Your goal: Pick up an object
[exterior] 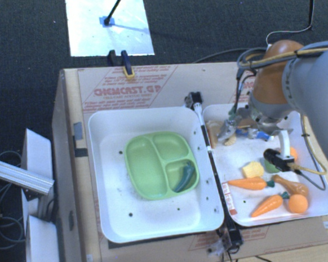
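Pincer [230, 132] low in the right bin [322, 200], its grip state impossible to tell.

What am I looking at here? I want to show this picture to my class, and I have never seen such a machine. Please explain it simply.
This is one picture from a camera fixed above a workbench, looking down at a slant. The grey and orange shape on the right is a robot arm. Its hand is low in the right bin, near that bin's far left corner; I cannot tell whether it is holding anything.

Two shallow white bins sit side by side. The left bin holds a green divided plate with a dark teal piece in one compartment. The right bin holds toy food: two carrots, a yellow block and an orange gourd-like piece.
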Robot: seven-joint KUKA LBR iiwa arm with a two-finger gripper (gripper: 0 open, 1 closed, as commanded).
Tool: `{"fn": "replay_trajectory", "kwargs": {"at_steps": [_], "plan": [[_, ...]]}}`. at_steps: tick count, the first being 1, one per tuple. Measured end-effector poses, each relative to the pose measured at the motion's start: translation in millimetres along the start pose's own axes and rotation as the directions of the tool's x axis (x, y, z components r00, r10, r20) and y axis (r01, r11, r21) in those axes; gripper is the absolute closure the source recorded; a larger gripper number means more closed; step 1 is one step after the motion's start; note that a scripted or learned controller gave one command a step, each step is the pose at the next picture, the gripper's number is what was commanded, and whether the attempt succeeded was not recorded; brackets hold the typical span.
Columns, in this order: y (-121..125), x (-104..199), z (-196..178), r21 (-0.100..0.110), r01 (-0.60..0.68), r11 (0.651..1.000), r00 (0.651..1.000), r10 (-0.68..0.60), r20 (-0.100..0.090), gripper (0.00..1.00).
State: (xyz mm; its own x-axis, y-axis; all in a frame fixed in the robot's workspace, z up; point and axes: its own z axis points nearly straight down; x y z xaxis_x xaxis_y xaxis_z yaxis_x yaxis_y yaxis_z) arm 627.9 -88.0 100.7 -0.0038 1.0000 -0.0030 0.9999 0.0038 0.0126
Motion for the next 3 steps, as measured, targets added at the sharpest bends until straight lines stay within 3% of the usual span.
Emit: {"fn": "replay_trajectory", "kwargs": {"at_steps": [1,2,3], "plan": [[-58.0,-27.9,16.0,0.013,-0.003,1.000,1.000,0.003,-0.002,0.00],[-98.9,-29.3,15.5,0.012,-0.003,1.000,1.000,0.003,-0.003,0.00],[-97.9,-29.3,5.1,0.010,-0.001,1.000,1.000,0.001,-0.003,1.00]]}}
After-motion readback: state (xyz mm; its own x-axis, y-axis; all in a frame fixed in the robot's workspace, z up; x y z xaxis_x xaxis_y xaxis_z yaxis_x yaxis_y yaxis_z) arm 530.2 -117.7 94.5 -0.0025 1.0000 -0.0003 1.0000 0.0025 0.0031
